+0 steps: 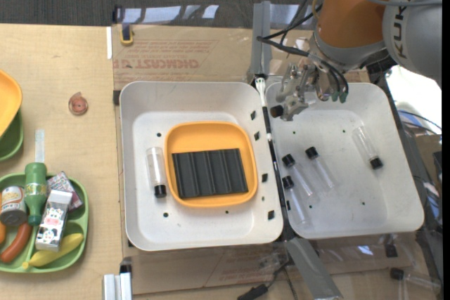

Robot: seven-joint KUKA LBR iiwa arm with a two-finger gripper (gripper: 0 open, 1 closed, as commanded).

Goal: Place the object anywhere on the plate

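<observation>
A wooden bench is seen under cardboard. The gripper is held at the right bin's eleven o'clock; its grip cannot be told.

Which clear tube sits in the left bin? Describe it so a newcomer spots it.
Find the left white bin, which holds the yellow plate with a dark ribbed insert. Just left of that plate lies a clear plastic tube with a black cap, cap toward the camera. It is alone there; the other capped tubes lie in the right white bin.
</observation>
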